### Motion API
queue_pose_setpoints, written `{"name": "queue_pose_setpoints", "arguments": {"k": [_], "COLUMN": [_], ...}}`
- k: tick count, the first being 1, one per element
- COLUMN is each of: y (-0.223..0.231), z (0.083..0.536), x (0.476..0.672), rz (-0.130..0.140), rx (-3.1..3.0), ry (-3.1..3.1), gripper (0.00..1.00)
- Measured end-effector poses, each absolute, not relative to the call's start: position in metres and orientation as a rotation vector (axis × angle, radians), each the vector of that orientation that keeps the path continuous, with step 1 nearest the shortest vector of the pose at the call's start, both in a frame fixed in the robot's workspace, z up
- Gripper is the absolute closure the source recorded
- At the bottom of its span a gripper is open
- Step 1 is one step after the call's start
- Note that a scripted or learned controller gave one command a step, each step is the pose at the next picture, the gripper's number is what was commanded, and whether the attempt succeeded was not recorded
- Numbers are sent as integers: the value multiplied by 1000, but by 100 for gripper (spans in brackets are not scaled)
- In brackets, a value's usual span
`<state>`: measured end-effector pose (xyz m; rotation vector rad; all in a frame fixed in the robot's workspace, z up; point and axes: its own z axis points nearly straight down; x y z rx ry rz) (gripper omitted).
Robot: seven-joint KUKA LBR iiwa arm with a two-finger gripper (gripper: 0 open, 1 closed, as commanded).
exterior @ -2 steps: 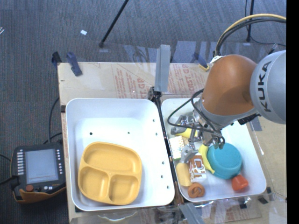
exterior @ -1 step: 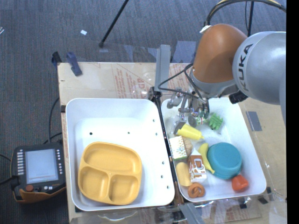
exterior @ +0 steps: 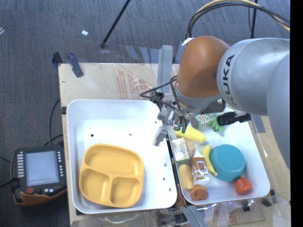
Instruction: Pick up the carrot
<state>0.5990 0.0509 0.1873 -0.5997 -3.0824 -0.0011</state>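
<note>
gripper (exterior: 163, 129) over bins' divider | yellow tray (exterior: 111, 175) in left bin | blue bowl (exterior: 227, 162) in right bin

This is a robotics lab or test cell, not a home. An industrial KUKA arm (exterior: 246, 74) with thick cabling works over a plywood bench (exterior: 113, 82) that carries two shallow white bins (exterior: 75, 126). A teach pendant (exterior: 40, 171) with its screen lit (cable trailing) lies on grey office carpet (exterior: 47, 22) well away from the jaws, past the bin with the yellow divided plate (exterior: 111, 174). The bin under the arm holds toy food (exterior: 199, 169), the kind used as test objects.
</note>
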Motion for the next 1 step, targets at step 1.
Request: {"name": "queue_pose_setpoints", "arguments": {"k": [1], "y": [132], "z": [95], "x": [571], "rz": [5], "rx": [-748], "ry": [-3042], "gripper": [0]}}
